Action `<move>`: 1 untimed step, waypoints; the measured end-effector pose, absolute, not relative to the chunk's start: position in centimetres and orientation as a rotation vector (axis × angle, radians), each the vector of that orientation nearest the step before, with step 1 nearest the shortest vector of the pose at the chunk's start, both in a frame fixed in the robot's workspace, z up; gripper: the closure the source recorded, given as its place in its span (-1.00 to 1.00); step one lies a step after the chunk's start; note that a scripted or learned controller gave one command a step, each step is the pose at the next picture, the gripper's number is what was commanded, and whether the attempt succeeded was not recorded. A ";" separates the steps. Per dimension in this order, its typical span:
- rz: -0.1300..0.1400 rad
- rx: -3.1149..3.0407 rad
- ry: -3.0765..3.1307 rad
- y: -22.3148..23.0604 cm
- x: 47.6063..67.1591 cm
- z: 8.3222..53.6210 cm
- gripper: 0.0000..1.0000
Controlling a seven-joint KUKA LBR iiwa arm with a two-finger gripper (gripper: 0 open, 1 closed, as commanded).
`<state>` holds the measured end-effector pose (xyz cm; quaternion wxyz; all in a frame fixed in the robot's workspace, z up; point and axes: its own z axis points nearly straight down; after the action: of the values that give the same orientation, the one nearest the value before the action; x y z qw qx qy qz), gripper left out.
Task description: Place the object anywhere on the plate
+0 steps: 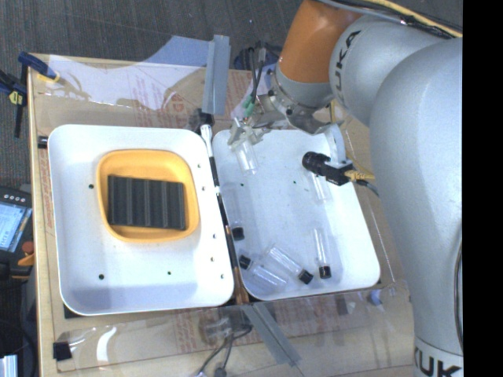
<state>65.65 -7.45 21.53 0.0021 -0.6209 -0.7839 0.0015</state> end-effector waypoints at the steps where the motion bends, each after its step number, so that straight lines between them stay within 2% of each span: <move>1: 0.004 -1.806 -2.566 -3.2 65.6 20.5 1.00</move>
<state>65.65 -3.18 20.51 0.0018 -0.5756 -0.8178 0.0012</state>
